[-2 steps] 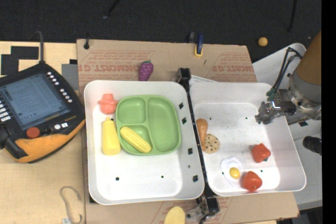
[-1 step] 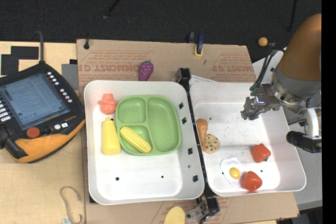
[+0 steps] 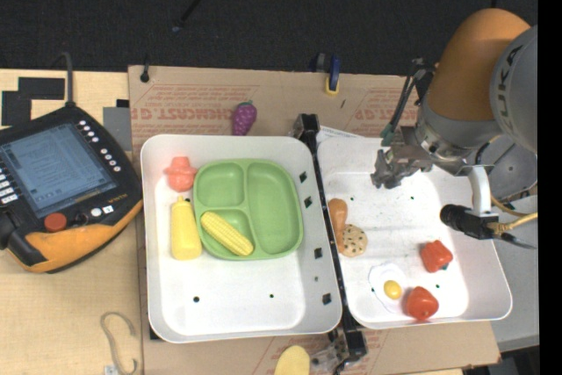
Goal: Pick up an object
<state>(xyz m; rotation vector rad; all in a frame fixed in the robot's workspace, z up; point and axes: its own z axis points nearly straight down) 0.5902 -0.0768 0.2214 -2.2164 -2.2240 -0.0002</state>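
Grey metal and an orange band mark my arm (image 3: 492,92), which comes in from the right of the frame and hangs over the upper part of the right bin (image 3: 492,312). My gripper (image 3: 389,174) points down near that bin's upper left area, over bare white floor; whether it is open or closed I cannot tell, and nothing shows in its grasp.

Lower in the same bin lie the things I could take. A toy carrot (image 3: 337,213) rests against the bin's left wall, and a speckled cookie (image 3: 353,240) lies just beside it, touching or nearly so. Toward the lower middle sits a fried egg (image 3: 387,284), white with a yellow yolk. One red pepper-like toy (image 3: 435,256) lies right of centre, and a second red toy (image 3: 421,303) sits just beside the egg near the bottom edge. All of these lie below my gripper in the frame, apart from it.

At centre left, the left bin (image 3: 237,312) bears a green divided plate (image 3: 268,211) with a corn cob (image 3: 227,234) lying across its lower left compartment. A yellow bottle (image 3: 184,228) lies just left of the plate, and a pink toy (image 3: 179,174) sits above it.

Outside the bins, a purple grape bunch (image 3: 244,117) rests on the cardboard, a control pendant (image 3: 61,180) lies at far left, and a yellow object (image 3: 292,360) sits at the bottom edge.
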